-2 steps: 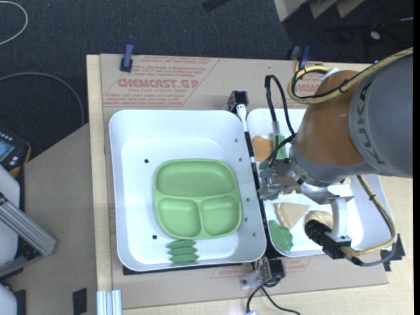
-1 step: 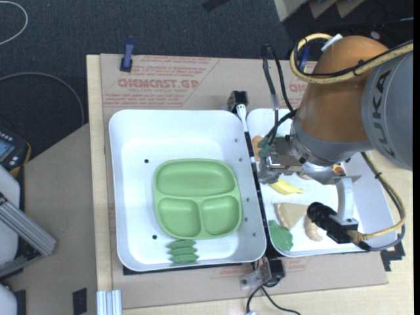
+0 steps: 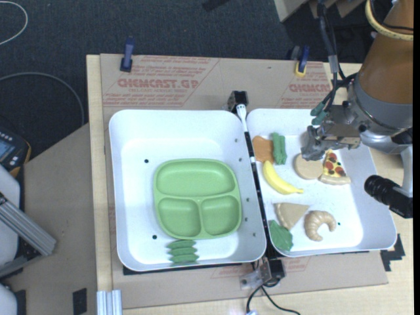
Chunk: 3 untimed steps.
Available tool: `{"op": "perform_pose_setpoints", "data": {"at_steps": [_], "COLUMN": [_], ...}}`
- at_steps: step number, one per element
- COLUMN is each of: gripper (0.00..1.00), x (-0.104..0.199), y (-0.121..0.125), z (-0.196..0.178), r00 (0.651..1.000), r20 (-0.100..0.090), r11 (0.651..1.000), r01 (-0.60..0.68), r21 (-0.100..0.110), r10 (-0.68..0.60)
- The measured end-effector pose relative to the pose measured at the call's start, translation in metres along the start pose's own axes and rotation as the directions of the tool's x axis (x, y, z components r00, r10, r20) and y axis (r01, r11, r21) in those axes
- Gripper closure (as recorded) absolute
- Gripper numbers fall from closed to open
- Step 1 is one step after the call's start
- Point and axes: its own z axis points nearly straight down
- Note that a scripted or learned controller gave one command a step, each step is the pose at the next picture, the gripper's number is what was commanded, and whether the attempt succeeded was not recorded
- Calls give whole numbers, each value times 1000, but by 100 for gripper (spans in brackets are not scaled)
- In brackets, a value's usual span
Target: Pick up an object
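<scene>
1. The table is a pale board printed with red lettering, held at its top edge by a blue clamp at upper left and a yellow-and-blue clamp at upper right. Dark carpet surrounds it, with a thin white cable at far upper left.
2. Two shallow white bins sit side by side. The left bin carries a green divided tray at its centre and a small green ridged piece at its lower edge.
3. The right bin holds toy food: an orange piece touching a green pod at upper left, a banana below them, a round tan cookie touching a pizza slice, a tan wedge, a croissant and a green leafy piece at the lower left.
4. The claw hangs in the upper middle of the right bin, directly over the cookie and the pizza slice. Whether its fingers are spread or pressed together I cannot tell, nor whether it touches either piece.
5. The grey and orange arm covers the bin's upper right corner. Bare white floor lies along the bin's right side and top left; the cookie and pizza slice sit well clear of the walls.
</scene>
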Motion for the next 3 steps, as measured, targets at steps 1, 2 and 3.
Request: {"op": "perform_pose_setpoints", "data": {"at_steps": [1,2,3], "gripper": [100,100,100], "x": [131,123,124], "y": [-2,-1,0], "z": [-29,-38,-48], "r00": [1000,1000,1000], "r20": [-6,-1,-1], "r11": [1000,1000,1000], "r01": [19,6,7], "r21": [8,9,7], "r10": [-18,-6,-7]}}
